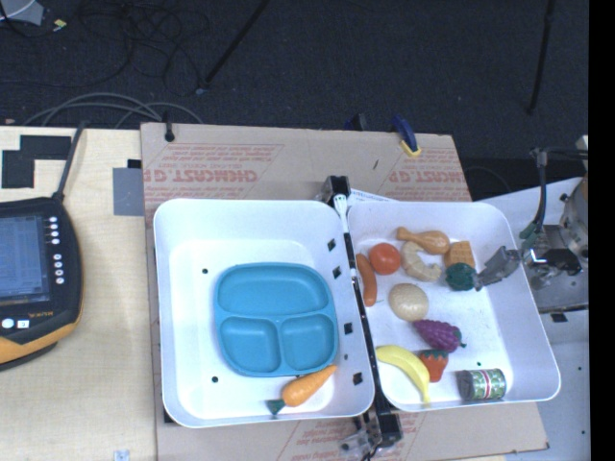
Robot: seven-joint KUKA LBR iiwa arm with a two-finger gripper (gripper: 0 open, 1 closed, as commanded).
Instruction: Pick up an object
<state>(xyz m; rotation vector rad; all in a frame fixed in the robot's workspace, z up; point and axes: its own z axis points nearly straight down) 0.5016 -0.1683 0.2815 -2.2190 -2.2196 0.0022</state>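
Both white bins (pixel 183 248) look like smooth, slightly glossy plastic. The blue divided tray (pixel 277 317) is matt plastic. The toy banana (pixel 408 368), carrot (pixel 307 388) and tomato (pixel 385 257) have a smooth plastic sheen. The small can (pixel 481 384) looks metallic with a paper label. Beneath lies rough brown cardboard (pixel 288 166) on pale wood (pixel 106 353).

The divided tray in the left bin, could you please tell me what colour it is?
The divided tray is light blue, seen clearly in the camera view.
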